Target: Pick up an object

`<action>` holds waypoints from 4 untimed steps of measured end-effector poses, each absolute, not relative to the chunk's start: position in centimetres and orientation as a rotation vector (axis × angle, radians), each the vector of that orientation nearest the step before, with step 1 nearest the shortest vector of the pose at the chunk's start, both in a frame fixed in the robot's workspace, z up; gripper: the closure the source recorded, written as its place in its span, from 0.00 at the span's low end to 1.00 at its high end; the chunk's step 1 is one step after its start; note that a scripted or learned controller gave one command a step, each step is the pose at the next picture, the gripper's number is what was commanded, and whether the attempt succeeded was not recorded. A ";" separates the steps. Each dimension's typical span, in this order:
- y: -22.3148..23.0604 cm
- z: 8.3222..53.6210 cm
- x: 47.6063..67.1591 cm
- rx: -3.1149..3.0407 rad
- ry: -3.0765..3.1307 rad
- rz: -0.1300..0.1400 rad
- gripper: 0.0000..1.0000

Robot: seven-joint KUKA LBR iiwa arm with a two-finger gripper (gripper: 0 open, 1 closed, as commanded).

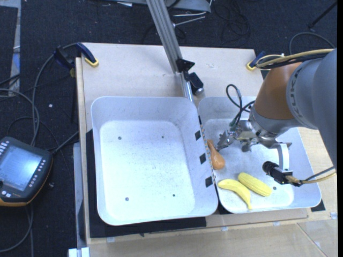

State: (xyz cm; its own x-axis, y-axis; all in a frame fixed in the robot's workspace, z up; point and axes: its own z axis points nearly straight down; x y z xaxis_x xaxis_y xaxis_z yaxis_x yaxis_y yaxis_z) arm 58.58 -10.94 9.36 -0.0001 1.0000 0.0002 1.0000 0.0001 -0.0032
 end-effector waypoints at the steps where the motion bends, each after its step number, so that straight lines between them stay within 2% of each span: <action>1: -11.0 10.5 58.7 -2.221 -2.221 0.000 1.00; 3: -10.5 21.3 59.4 -2.224 -2.224 -0.005 1.00; 4: -5.6 20.8 60.0 -2.216 -2.225 -0.001 1.00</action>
